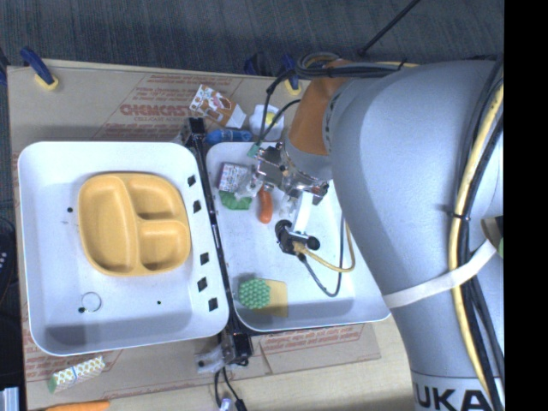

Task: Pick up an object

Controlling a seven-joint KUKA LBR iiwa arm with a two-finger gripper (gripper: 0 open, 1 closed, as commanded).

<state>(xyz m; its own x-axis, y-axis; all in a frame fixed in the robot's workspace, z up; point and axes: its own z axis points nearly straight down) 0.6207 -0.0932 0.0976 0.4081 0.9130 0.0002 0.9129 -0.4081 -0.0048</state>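
Down in the right bin (360,302), the gripper (267,181) hangs over a carrot (265,205). Whether its fingers are open, I cannot tell. A yellow tray (133,223) sits in the left bin (43,255).

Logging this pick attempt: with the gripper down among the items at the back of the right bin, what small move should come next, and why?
Probably a short descent onto the orange carrot-like piece. The gripper sits low in the right bin, just above that piece, with the green item and small packet crowded to its left. I see nothing held between its fingers, so no lift is due yet.
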